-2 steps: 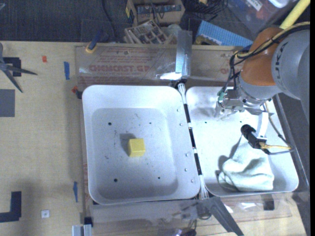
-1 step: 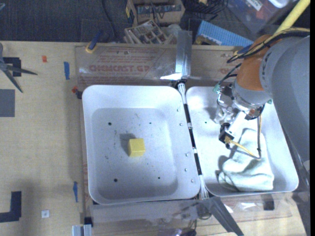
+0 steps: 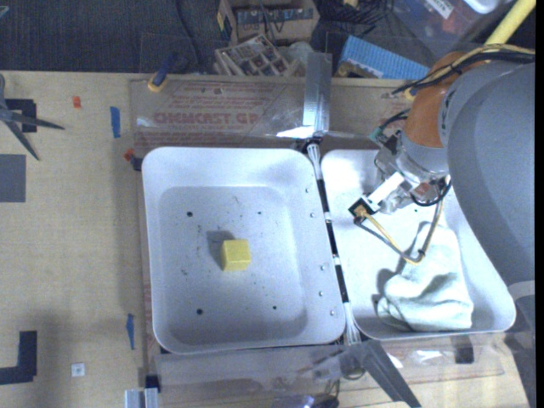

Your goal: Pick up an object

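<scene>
Yellow cube (image 3: 236, 254) sits near the middle of the left bin (image 3: 170, 177), flat on its floor and well clear of the walls. White cloth (image 3: 429, 297) is bunched at the near end of the right bin (image 3: 340, 175). Arm (image 3: 480, 134) hangs over the right bin, wrist toward its far end. Jaws hidden: can't tell if apart or together.

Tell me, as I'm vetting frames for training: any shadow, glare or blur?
Camera view: the yellow block casts a soft shadow up-left on the left bin; glare whitens the clear sheet behind it; the arm looks slightly soft.
</scene>
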Robot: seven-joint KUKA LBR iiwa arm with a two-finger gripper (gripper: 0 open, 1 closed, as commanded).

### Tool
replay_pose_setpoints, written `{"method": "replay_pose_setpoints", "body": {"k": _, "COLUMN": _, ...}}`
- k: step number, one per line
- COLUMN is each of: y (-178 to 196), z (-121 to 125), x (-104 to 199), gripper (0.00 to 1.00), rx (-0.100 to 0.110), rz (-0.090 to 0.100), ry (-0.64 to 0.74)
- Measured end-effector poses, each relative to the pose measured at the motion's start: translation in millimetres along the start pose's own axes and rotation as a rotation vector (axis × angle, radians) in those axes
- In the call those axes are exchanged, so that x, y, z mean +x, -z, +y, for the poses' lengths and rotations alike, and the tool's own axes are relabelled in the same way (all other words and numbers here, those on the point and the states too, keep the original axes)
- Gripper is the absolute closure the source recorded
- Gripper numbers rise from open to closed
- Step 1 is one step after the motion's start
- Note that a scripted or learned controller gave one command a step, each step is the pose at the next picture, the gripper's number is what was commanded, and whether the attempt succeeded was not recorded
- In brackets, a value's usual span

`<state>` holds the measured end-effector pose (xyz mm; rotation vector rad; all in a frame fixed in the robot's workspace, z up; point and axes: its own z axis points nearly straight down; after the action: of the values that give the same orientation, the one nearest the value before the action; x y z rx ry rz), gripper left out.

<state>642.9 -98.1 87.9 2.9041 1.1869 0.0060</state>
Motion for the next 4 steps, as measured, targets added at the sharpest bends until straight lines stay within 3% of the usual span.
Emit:
{"method": "replay_pose_setpoints", "body": {"k": 1, "y": 0.7, "z": -17.1, "x": -25.5, "gripper": 1.00, "rx": 0.002, "rz": 0.002, "ry": -0.318}}
{"method": "replay_pose_setpoints", "body": {"k": 2, "y": 1.2, "z": -41.8, "x": -38.7, "gripper": 1.00, "rx": 0.001, "rz": 0.004, "ry": -0.553}}
{"method": "replay_pose_setpoints", "body": {"k": 3, "y": 95.1, "z": -133.4, "x": -57.8, "gripper": 1.00, "rx": 0.010, "rz": -0.009, "ry": -0.571}}
{"method": "replay_pose_setpoints", "body": {"k": 4, "y": 102.7, "z": -132.5, "x": -57.8, "gripper": 1.00, "rx": 0.012, "rz": -0.011, "ry": -0.571}}
